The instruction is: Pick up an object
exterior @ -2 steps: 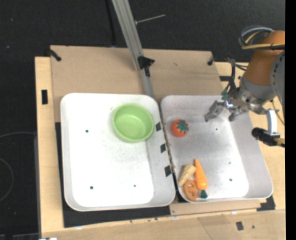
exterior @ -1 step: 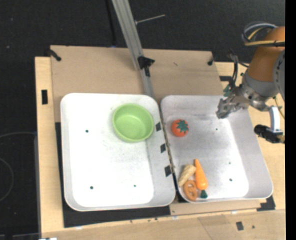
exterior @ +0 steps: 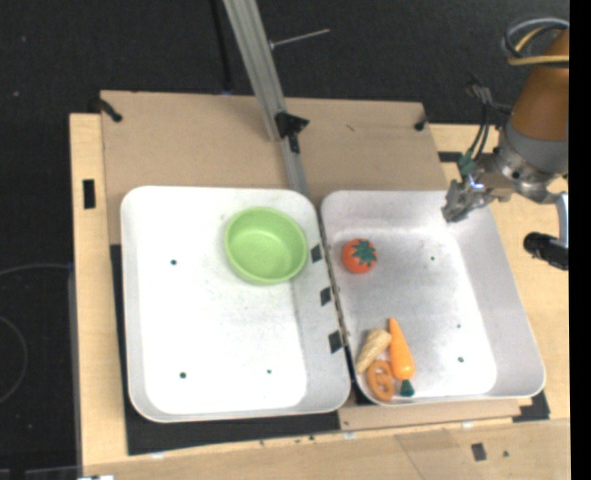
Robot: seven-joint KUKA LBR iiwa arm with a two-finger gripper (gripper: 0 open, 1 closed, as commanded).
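The end effector (exterior: 462,204) hangs over the far-right corner of the right bin (exterior: 475,298), w/ nothing between its fingers; can't tell whether they're spread or closed. In that bin, a tomato (exterior: 358,255) sits near the left wall, well apart from the end effector, and a carrot (exterior: 400,349), a pale beige piece (exterior: 372,347) and an orange slice (exterior: 380,379) cluster at the near-left corner, touching or just beside each other. A green bowl (exterior: 265,246) rests upright in the left bin (exterior: 175,308), toward its far-right part, both bins on the worktop (exterior: 205,138).
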